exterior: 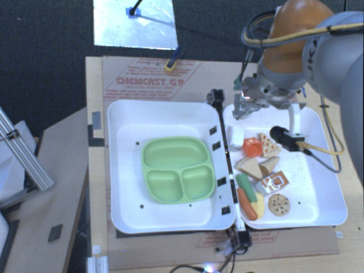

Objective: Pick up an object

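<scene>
Metal gripper [245,104], finger state not discernible, hangs over the back-left corner of the right bin [327,169], above a white block [235,135], with toy food, an orange piece [252,147] and a cookie [278,205], nearer the front; green tray [175,169] in the left bin [125,152].

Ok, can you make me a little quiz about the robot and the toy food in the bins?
1. True or false: the green tray sits in the left bin.
2. Which lies nearest the camera in the right bin? A) cookie B) red pepper piece C) pizza slice
3. Fill in: the gripper hangs over the ____ bin's far end.

Key: 1 true. 2 A. 3 right.
</scene>
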`<state>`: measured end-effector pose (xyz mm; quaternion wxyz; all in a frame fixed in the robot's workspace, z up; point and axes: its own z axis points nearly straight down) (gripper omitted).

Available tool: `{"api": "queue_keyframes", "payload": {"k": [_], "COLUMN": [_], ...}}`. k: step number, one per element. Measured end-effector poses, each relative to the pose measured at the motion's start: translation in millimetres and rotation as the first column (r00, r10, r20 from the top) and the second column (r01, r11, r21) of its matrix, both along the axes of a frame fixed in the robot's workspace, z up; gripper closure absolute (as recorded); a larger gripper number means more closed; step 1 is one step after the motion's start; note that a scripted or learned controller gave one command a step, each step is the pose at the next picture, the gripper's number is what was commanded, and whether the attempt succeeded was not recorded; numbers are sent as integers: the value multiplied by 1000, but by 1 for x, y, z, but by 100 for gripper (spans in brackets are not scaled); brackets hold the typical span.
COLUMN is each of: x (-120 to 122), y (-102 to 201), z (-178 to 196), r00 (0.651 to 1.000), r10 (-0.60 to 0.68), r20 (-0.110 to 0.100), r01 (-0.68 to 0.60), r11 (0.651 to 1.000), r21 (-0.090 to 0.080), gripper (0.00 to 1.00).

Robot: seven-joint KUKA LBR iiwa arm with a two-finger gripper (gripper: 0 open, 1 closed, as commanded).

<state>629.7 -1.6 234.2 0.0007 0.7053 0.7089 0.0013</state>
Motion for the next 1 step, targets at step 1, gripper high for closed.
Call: {"api": "queue_keyframes", "payload": {"k": [1], "x": [7], "y": [3], "z": [-1], "r00": [1000], "r10": [1], "r20": [0], "r01": [-1], "r11": [1000], "r21": [0], "gripper": [100]}}
